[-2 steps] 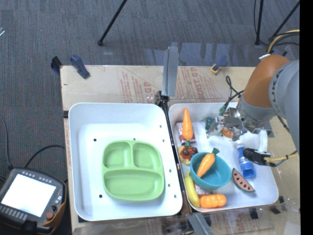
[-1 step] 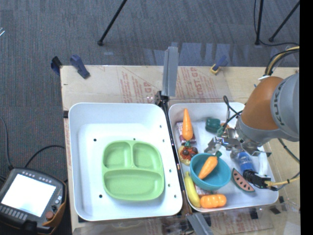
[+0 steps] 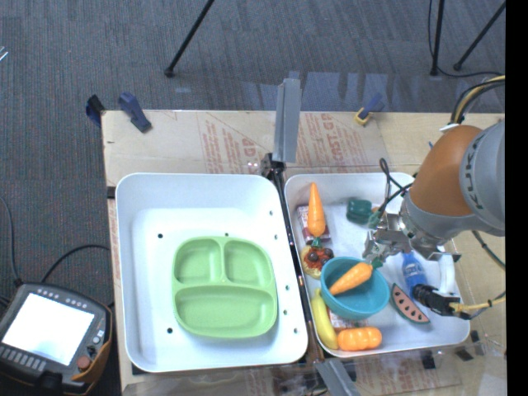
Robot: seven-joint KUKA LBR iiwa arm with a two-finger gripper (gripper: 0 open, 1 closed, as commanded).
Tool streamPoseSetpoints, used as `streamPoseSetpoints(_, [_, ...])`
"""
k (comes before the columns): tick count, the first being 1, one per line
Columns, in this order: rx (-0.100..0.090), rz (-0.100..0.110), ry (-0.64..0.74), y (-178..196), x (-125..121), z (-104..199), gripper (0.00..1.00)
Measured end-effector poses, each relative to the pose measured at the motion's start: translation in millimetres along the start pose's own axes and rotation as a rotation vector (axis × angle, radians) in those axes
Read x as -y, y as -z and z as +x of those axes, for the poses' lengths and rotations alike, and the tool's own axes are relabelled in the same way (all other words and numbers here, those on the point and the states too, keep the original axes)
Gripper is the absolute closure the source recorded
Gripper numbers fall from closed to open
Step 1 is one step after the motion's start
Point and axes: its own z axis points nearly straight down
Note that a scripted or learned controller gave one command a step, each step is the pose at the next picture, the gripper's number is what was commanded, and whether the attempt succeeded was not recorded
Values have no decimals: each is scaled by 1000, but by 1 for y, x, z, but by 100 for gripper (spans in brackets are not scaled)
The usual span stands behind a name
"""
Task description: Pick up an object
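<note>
My gripper hangs over the right bin, just above the far right rim of a blue bowl. A small orange carrot lies slanted in the bowl, its upper end close under the gripper. Whether it touches the carrot is unclear. A longer carrot lies at the bin's far left. A dark teal object sits behind the gripper. A blue bottle and a watermelon slice lie to the right under the arm.
A yellow banana and an orange pumpkin-like toy lie at the right bin's near edge. A small fruit-patterned piece sits left of the bowl. The left bin holds a green divided plate.
</note>
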Motion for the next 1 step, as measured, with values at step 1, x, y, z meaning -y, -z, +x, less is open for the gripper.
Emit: streamPoseSetpoints(1, [0, -9, -311, 55, 12, 60, 100])
